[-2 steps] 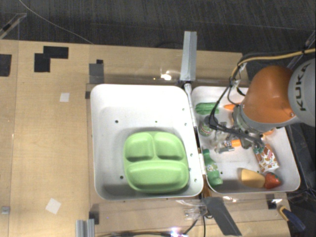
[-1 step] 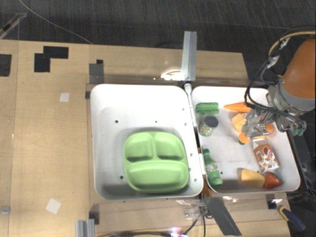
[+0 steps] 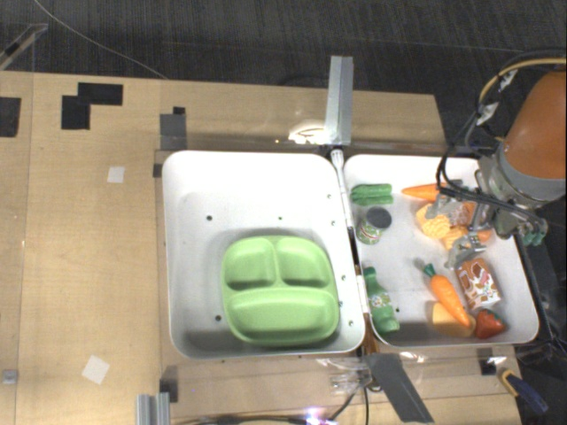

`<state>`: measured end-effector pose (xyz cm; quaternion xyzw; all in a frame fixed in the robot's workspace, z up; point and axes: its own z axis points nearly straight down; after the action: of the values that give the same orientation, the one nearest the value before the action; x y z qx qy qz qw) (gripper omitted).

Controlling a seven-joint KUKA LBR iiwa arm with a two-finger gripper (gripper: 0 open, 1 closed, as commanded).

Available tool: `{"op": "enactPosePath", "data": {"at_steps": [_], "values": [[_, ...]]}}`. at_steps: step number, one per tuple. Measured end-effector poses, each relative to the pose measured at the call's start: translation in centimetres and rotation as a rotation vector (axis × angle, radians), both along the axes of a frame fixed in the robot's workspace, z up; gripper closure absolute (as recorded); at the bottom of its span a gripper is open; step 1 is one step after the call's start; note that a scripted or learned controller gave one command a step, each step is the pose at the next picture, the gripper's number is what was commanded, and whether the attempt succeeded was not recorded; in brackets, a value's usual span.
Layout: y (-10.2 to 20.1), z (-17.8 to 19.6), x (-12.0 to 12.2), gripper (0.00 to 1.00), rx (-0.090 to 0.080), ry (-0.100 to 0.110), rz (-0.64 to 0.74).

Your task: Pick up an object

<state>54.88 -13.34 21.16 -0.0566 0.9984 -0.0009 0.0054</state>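
Observation:
My gripper (image 3: 462, 234) hangs low over the right bin (image 3: 530, 326), near its right middle, below the orange-banded wrist. It hovers over a yellow-orange crinkled item (image 3: 433, 225) and partly hides it. Just below it lie a red and white snack packet (image 3: 479, 284) and a carrot (image 3: 447, 296). A second carrot (image 3: 420, 190) lies at the bin's back. Along the bin's left side I see a green pickle (image 3: 370, 193), a small dark-topped can (image 3: 374, 224) and a green bottle (image 3: 380, 296). A red fruit (image 3: 489, 324) and an orange wedge (image 3: 440, 315) sit at the front.
The left bin (image 3: 195, 193) holds a green divided plate (image 3: 279, 289) in its front half. A metal post (image 3: 339, 100) stands behind the divider between the bins. Cables run down the arm at the upper right.

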Motion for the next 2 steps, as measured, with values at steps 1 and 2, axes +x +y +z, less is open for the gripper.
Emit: {"op": "enactPosePath", "data": {"at_steps": [1,2], "values": [[-1.5,-10.8,-2.1,0.00,0.004,0.015,0.002],[0.1,-12.0,-4.4,0.00,-0.003,-0.011,-0.011]]}}
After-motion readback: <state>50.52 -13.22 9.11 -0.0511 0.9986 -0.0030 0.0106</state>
